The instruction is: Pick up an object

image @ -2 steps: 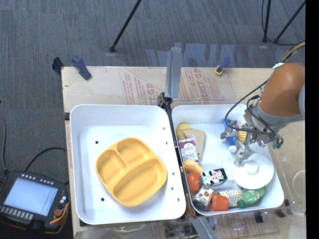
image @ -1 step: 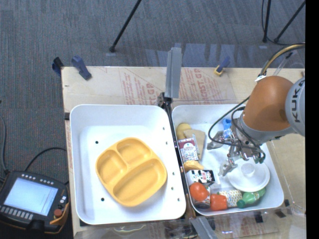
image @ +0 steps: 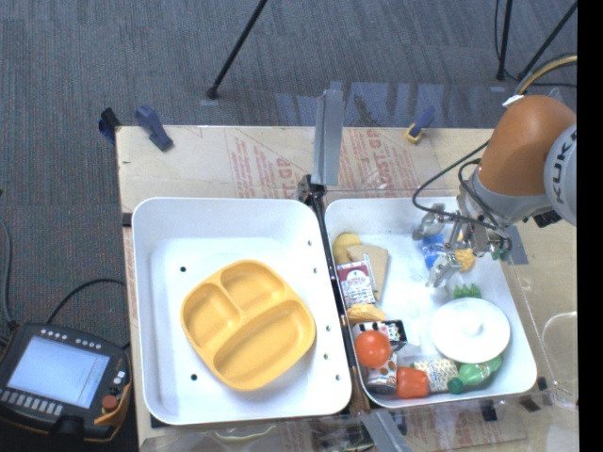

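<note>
Gripper (image: 452, 252) position: over the upper right part of the right bin (image: 523, 332), with the arm (image: 523, 153) entering from your right. You see its fingers spread a little apart, pointing down and to the left. A small yellow piece (image: 464, 259) sits at the fingertips, with a blue piece (image: 432, 250) just to its left. You cannot tell whether the yellow piece is gripped between the fingers or lies in the bin under them, and the picture does not settle the fingers' state.

Right bin contents, as you look down:
- A white lid (image: 470, 329) lies flat toward the lower right, below the gripper.
- A green piece (image: 465, 291) shows at the lid's upper edge.
- A green bottle (image: 474, 375) lies along the lid's lower edge.
- A yellow ball (image: 346, 245) sits at the upper left, with a tan card (image: 376, 262) beside it.
- A red packet (image: 355, 282) lies below the ball, against the left wall.
- A tomato (image: 372, 348) rests near the lower left.
- A black carton (image: 390, 329) lies just above and to the right of the tomato.
- An orange pepper (image: 412, 382) sits at the lower wall, beside a patterned packet (image: 435, 373).

Left bin (image: 155, 243) contents: one yellow tray (image: 248, 322) with three compartments, lying tilted near the centre.

Note the pendant (image: 61, 373) on the floor at lower left.
</note>
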Robot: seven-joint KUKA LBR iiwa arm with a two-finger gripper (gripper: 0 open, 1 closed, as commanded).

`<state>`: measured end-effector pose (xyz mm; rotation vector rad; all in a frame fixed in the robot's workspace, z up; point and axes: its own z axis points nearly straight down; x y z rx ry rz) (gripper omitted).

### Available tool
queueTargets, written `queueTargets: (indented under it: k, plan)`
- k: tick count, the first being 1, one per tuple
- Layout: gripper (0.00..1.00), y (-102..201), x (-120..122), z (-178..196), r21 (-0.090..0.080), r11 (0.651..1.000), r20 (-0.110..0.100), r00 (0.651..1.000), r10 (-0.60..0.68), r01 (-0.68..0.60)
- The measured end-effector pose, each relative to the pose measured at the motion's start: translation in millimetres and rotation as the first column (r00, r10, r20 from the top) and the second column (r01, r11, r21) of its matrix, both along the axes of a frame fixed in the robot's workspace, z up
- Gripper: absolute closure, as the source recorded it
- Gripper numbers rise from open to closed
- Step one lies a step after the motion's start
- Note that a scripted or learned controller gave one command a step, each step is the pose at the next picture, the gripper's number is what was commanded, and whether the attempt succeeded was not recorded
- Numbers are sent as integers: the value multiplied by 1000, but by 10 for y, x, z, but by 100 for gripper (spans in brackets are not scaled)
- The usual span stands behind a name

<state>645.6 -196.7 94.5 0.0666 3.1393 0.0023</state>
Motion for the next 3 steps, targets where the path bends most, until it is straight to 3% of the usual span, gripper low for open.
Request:
queueTargets:
  k: [2,3]
  plan:
    - [0,180,-134,-79,1,998,-3,998,58,-58]
    - [0,-126,-4,-72,0,989,-1,989,147,-147]
